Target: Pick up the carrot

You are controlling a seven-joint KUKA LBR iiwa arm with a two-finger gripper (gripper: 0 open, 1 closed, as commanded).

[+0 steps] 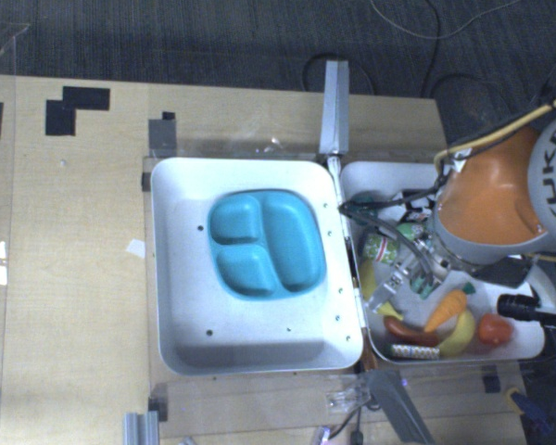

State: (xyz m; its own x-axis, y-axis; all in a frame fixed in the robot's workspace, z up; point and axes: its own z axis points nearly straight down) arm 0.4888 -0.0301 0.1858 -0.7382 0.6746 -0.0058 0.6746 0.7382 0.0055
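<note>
Divided plate (264, 242) in left bin (181, 248), carrot (444, 310) in right bin (528, 346), beside banana (458, 336) and tomato (494, 328)

carrot (447, 309): orange, tapered, short; green bit showing at its upper end
pose: lying tilted, thick end pointing up-right, thin tip pointing down-left
location: sitting in the right bin (528, 346), near its front wall, toward the middle
neighbours: resting against the yellow banana (457, 336) just below it; thin tip reaching toward the red pepper (410, 330); tomato (493, 329) lying just beside, to the right
state: lying loose in the bin, fully visible
</note>
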